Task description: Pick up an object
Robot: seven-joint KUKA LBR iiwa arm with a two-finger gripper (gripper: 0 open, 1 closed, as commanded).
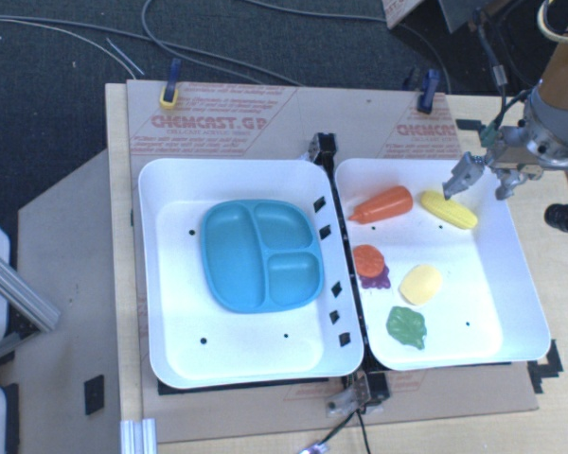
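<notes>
My gripper (483, 185) hangs over the back right part of the right bin (521, 253), fingers spread open and nothing between them. A yellow banana-shaped toy (449, 210) lies just below and left of the left fingertip. Left of it rests an orange carrot (382, 204). Toward the bin's middle are a small orange and purple piece (370, 264), a pale yellow lemon-like piece (421, 283) and a green leafy piece (406, 326).
The left bin (166, 282) holds a blue divided plate (262, 253). A black divider with clips (333, 244) runs between the bins. Blue clamps (427, 89) pin the board at the back. Cables trail behind the bench.
</notes>
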